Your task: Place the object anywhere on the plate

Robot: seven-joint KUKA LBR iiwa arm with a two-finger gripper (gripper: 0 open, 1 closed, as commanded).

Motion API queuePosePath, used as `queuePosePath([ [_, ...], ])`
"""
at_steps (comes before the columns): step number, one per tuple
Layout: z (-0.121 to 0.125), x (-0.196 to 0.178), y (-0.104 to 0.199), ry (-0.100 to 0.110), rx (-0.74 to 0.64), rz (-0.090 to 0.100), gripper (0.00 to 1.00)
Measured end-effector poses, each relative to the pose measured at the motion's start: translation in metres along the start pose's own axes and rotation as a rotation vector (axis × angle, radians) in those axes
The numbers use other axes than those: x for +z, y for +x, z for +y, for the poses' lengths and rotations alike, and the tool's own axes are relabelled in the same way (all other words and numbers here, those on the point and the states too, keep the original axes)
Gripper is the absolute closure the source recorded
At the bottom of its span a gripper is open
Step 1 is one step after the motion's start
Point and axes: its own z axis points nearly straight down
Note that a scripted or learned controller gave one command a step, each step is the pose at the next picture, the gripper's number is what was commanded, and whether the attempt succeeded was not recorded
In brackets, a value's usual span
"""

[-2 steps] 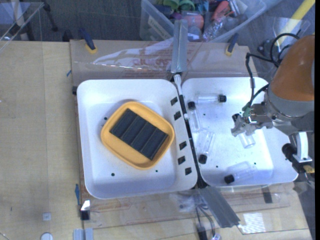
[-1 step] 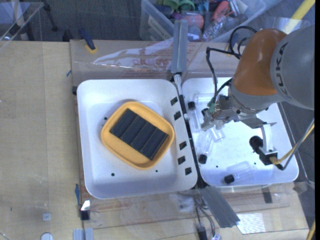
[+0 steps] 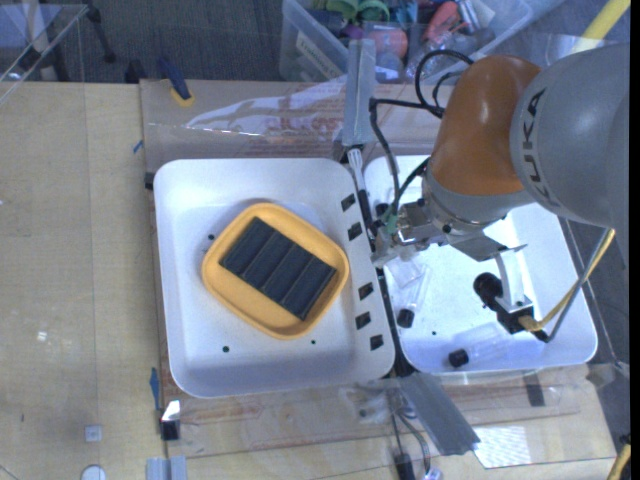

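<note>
Hand: the hand [image 3: 396, 232] is hanging over the left edge of the shallow white right-hand bin [image 3: 560, 258], close to the wall between the bins. The wrist is blocking the view, so I cannot tell whether it is spread or pressed together. Nothing is showing as pinched.
Object: this is a judgement, since the task is not naming it. A small black round piece [image 3: 404, 318] is lying on the right bin floor, near the hand and toward the view's bottom. It is too small to read a long axis.
Other candidates: a second small black piece [image 3: 457, 358] is lying further right. A clear plastic scrap [image 3: 410, 274] is sitting between hand and first piece.
Plate: the yellow rounded-square plastic plate with dark ribbed centre [image 3: 222, 280] is sitting mid-floor in the shallow white left-hand bin [image 3: 190, 353], turned diagonally.
Key relation: the plate is lying to the view's left of the hand, across the wall, and the object is on the hand's own side.
Progress: placement is not yet done.
Risk: the carry is needing clearance over the wall.
</note>
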Motion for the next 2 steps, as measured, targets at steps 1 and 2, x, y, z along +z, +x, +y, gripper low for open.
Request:
queuePosePath([
  [1,0.000,0.000,0.000,0.000,0.000,0.000,0.00],
  [2,0.025,0.015,-0.073,-0.002,-0.022,-0.002,0.00],
])
